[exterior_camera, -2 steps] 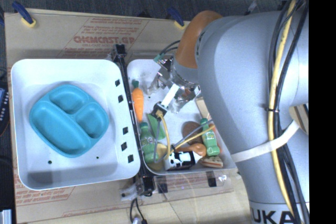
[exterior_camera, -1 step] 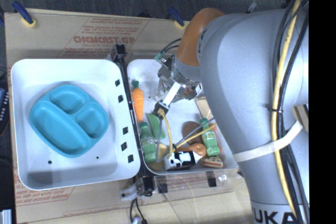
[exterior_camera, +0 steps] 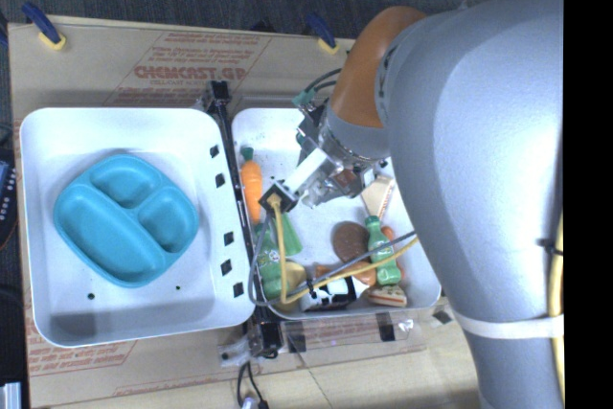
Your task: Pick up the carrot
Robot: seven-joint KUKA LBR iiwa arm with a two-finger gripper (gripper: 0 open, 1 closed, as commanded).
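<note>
The carrot [exterior_camera: 251, 187] lay tight along the left wall of the right bin [exterior_camera: 270, 129], with the gripper [exterior_camera: 326, 179] just beside it. Whether the gripper was clenched could not be told.

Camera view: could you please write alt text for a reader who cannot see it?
The gripper hangs over the right bin, just right of the carrot lying by its left wall. Green bottles crowd the near end; the left bin holds a blue tray.

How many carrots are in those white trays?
1. The carrot lies in the right bin, against its left wall, in the far half. The arm covers part of that bin, so another could be hidden.
</note>
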